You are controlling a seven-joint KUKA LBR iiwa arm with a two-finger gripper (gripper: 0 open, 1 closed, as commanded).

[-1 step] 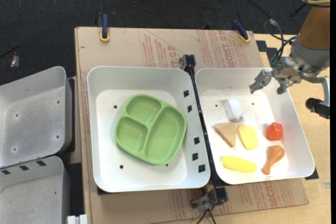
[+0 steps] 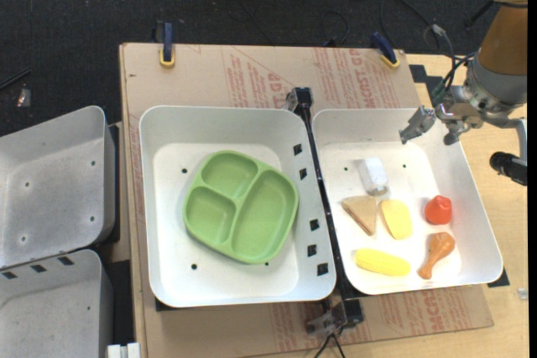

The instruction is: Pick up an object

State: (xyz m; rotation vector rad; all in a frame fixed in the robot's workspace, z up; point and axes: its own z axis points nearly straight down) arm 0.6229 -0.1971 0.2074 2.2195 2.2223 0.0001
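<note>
Gripper (image 2: 434, 127) over right bin's (image 2: 482, 205) far edge, fingers spread, nothing between them, small white block (image 2: 373, 174), possibly plastic, lying apart, toward the left bin.

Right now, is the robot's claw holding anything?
Claw: open, holding nothing, hanging above the right bin's far edge.

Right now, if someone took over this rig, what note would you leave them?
Gripper: open, holding nothing, hovering over the right bin's far right corner.
Right bin holds the white block, tan wedge, yellow slice, red piece, drumstick and banana.
Left bin holds the green tray.
Done: nothing picked.
Left: descend on an object, close, lift.
</note>
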